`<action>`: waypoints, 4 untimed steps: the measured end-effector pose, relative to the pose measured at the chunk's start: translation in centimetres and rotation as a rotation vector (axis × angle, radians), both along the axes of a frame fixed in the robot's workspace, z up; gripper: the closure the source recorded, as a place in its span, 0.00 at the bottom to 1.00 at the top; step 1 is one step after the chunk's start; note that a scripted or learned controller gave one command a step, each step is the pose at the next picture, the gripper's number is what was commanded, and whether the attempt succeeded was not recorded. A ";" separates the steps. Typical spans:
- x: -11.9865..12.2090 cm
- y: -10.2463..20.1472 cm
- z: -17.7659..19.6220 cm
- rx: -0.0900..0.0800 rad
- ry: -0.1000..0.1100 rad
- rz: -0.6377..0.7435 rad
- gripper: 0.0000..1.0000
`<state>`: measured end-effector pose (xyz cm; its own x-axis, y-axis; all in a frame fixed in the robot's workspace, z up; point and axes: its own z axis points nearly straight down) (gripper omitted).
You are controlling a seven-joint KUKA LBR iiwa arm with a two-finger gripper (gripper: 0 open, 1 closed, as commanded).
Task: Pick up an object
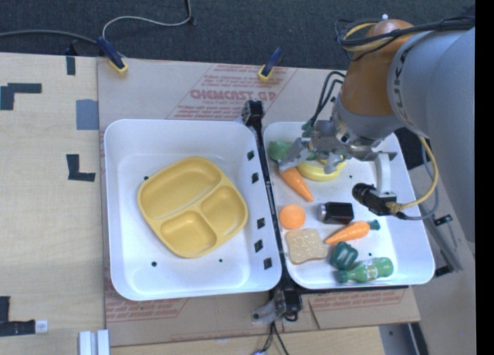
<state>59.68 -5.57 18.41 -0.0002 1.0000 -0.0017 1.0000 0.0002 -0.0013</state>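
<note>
Pincer [315, 154] low over the right bin [417, 257].
I cannot tell its grip. Just below it, a carrot [296, 184] lies slanted, its point aimed down and right.

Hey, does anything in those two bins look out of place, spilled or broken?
Nothing stands out. The yellow divided plate lies flat in the left bin. In the right bin, toy foods lie loosely scattered: two carrots, an orange ball, a bread slice. Nothing looks damaged or spilled over the rims.
</note>
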 end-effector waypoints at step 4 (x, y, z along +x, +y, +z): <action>0.0 -4.5 -9.8 -0.001 -0.005 0.001 0.00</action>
